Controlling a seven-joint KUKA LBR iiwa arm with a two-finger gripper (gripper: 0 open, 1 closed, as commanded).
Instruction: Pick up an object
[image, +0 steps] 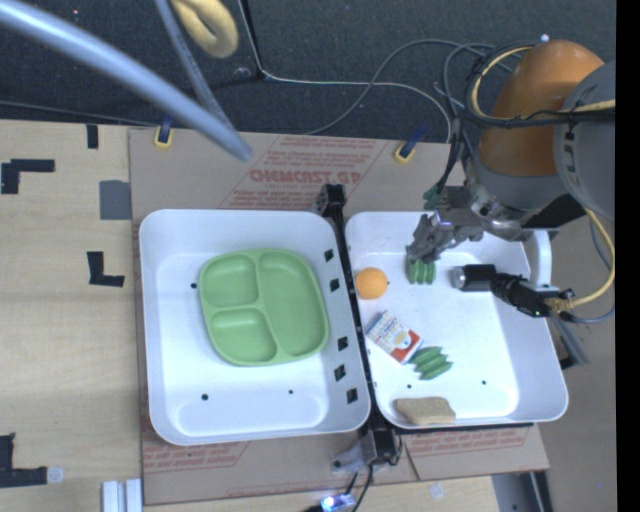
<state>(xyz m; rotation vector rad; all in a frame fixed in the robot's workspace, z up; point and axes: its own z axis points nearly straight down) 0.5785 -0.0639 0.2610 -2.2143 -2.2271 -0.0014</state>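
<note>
Camera view, read from my left to my right: the left bin (160, 330) carries a green divided plate (264, 306) lying flat near its middle, with bare white floor around it. Past the shared rim, the right bin (520, 380) holds the loose pieces. An orange ball (371, 284) sits just beside the divider; below it lies a small white and red packet (393, 337), then a green pea pod (431, 363), and a tan bread-like slab (425, 409) near the front wall. Up near the back of that bin the gripper (428, 252) hangs low over a green bundle (421, 270) that looks like a bunch of beans; the bundle shows just under the fingertips, but I cannot tell from this angle whether the claw is spread or closed, or whether it has anything between its tips. I take the bundle as the thing to lift. I judge it light and fairly stiff, likely smooth plastic, so it could slip or roll out of a shallow pinch; I would close across its narrow width at mid-length. The ball is near on its left, so a sideways nudge might send it rolling. Open floor lies to the bundle's right and toward the front, while the back wall is close, so I would lift straight up.
</note>
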